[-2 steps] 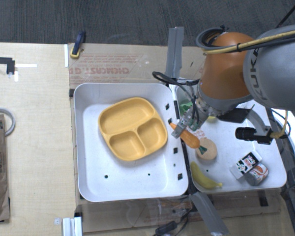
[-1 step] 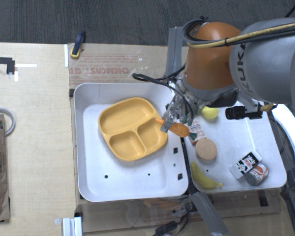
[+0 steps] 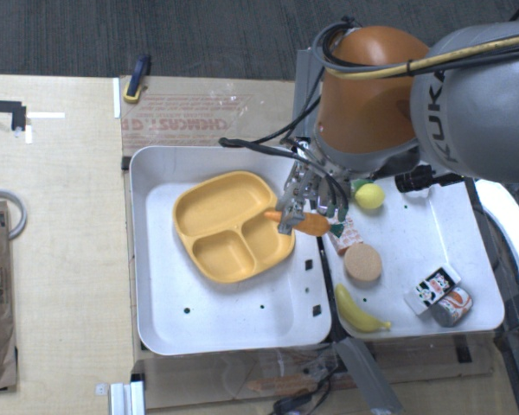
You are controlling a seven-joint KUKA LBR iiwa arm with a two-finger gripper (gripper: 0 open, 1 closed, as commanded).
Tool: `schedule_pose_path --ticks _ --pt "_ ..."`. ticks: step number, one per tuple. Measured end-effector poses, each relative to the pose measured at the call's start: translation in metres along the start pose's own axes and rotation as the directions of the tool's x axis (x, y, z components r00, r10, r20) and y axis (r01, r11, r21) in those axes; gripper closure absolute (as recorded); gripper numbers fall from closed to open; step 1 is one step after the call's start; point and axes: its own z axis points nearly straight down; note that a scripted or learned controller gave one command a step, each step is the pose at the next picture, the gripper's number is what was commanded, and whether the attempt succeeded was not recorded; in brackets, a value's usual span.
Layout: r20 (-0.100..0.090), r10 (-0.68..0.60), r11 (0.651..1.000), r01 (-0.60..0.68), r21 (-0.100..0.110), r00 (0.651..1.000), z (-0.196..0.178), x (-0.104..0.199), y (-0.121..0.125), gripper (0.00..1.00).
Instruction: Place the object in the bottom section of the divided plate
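Observation:
A yellow divided plate (image 3: 181,213) lies in the left bin (image 3: 233,318), with one large section at the top and two smaller ones below. My gripper (image 3: 299,218) hangs over the plate's right rim, by the wall between the bins. It is shut on a small orange carrot-like object (image 3: 312,226), which lies level between the fingers and sticks out on both sides. The object's left tip reaches over the plate's lower right section. The orange wrist band and the grey arm hide the back of the right bin.
The right bin (image 3: 415,232) holds a yellow lemon (image 3: 369,196), a red-and-white packet (image 3: 345,236), a round tan disc (image 3: 362,263), a banana (image 3: 360,312), a small carton (image 3: 434,286) and a can (image 3: 455,306). A blue-and-yellow tool (image 3: 137,78) lies on the bench behind the left bin.

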Motion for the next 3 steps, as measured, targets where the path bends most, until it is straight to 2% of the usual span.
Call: schedule_pose_path --ticks 1,2,3 --pt "0.0 0.129 0.992 -0.129 0.001 0.992 -0.031 0.035 0.045 1.0" --pt "0.0 0.376 0.927 -0.376 0.003 0.927 -0.019 -0.004 0.052 1.0" --pt "0.001 0.562 0.827 -0.562 0.004 0.827 0.037 -0.025 0.116 1.0"
